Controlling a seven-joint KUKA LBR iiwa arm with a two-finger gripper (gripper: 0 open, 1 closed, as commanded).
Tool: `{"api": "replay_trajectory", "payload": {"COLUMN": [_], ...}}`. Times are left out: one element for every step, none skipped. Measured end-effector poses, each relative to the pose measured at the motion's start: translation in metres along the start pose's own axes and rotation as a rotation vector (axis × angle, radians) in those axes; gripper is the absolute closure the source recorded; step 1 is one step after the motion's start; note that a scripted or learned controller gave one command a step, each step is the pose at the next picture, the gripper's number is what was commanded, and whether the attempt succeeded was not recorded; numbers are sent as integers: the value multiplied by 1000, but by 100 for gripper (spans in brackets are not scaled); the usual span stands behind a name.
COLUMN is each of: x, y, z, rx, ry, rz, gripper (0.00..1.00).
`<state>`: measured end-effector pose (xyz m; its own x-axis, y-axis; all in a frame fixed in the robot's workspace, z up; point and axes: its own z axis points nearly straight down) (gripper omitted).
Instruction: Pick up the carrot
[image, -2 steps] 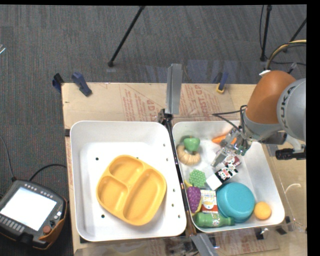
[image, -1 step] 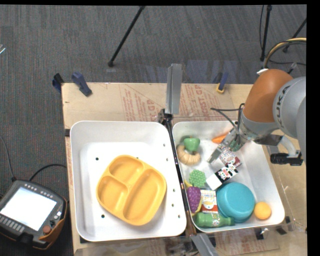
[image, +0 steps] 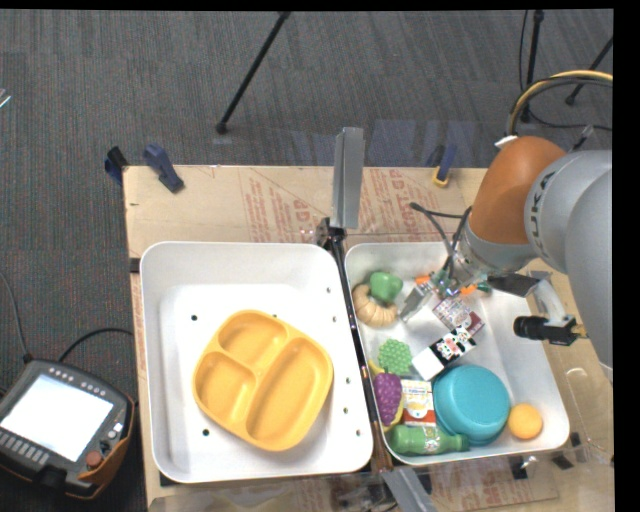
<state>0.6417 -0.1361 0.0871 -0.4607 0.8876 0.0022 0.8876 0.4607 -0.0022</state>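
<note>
This looks like a robotics lab: grey carpet floor (image: 120, 80), tripod legs (image: 255, 65) at twelve o'clock, a teach pendant (image: 62, 420) lying at eight o'clock, clamps (image: 163, 168) gripping the plywood worktop (image: 240, 200), cables (image: 548, 92) looping at two o'clock.

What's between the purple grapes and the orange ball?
In the camera view, an orange-and-white box and then the teal bowl lie between the grapes and the ball.

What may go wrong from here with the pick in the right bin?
1. The gripper is close to the green toy and small boxes; it may catch one of those instead.
2. The orange piece, possibly the carrot, lies tight between grapes and blue bowl, leaving little room for a grasp.
</note>
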Motion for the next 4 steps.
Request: {"api": "replay_trajectory", "payload": {"x": [-28, -36, -35, -28], "y": [-11, -17, -16, -13], "z": [-11, 1, 0, 2], "rx": [-1, 1, 1, 8], "ry": [-1, -1, 0, 5], "rz": [352, 744, 1071, 1317], "gripper": [0, 0, 0, 0]}}
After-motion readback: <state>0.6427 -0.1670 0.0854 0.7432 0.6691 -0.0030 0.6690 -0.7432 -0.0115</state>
